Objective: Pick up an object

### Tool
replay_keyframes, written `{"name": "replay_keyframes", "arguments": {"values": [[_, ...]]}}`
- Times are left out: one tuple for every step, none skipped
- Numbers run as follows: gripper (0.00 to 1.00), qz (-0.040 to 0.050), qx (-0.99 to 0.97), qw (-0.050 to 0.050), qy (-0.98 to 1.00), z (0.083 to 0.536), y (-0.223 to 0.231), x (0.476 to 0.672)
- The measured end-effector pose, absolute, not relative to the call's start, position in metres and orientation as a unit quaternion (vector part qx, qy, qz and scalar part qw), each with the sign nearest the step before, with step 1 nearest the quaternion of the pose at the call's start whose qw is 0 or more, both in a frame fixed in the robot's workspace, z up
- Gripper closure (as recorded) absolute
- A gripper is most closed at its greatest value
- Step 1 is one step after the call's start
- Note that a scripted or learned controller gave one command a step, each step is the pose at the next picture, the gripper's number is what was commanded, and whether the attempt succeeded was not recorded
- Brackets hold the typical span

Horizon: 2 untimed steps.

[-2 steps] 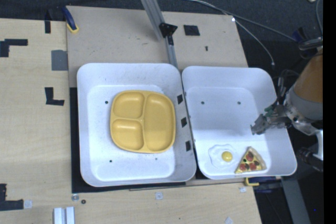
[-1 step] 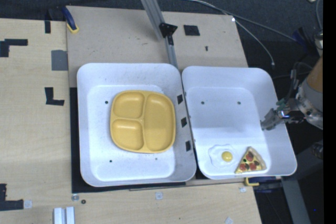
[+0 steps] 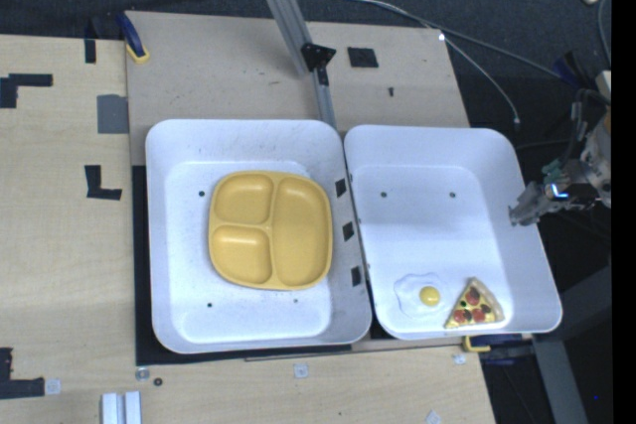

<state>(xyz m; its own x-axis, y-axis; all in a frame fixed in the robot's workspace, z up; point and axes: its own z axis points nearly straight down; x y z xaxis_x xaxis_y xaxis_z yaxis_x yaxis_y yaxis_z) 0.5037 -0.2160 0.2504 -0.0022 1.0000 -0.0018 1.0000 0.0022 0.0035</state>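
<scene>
Glossy yellow three-compartment plate [image 3: 269, 230] in the left white bin [image 3: 169, 213], flat fried egg [image 3: 420, 294] beside wedge-shaped pizza slice [image 3: 474, 304] at the right bin's [image 3: 437, 154] near corner, gripper [image 3: 537, 199] hovering over its right rim, finger spread unclear.

Two bins sit side by side on the bench [image 3: 248, 55]. A divided plate [image 3: 269, 229] lies in the left bin [image 3: 169, 213]. In the right bin [image 3: 437, 154], a fried egg [image 3: 420, 294] lies just left of a pizza slice [image 3: 475, 304], both near the front edge. The gripper [image 3: 532, 204] hangs at that bin's right rim.
</scene>
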Motion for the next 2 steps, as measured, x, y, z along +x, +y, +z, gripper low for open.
{"name": "replay_keyframes", "arguments": {"values": [[1.0,-0.0004,0.705,-0.001,0.709,0.237,-0.172,0.524],[1.0,0.0003,0.705,-0.001,0.71,0.239,-0.113,0.55]]}}
